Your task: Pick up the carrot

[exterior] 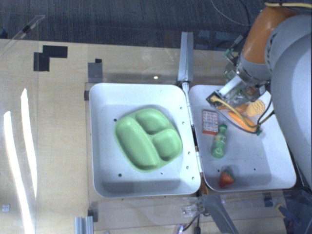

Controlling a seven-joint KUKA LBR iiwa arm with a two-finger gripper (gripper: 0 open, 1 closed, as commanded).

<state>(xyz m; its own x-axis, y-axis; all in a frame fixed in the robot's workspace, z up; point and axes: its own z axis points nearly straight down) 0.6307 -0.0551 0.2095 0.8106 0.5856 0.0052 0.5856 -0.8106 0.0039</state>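
Note:
The carrot point(242, 120), orange with a small green top at its lower right end, lies slantwise in the upper part of the right bin point(273, 177). My gripper point(235, 100) hangs directly over the carrot's upper left end, low in the bin. Whether it touches the carrot cannot be made out from here. The wrist covers part of that end of the carrot.
Beside the carrot lies a pale yellow ridged item point(257, 107). A red-and-white packet point(210, 122), a green bottle point(219, 141) and a strawberry point(225, 178) share the right bin. The left bin point(102, 179) holds a green divided plate point(126, 143).

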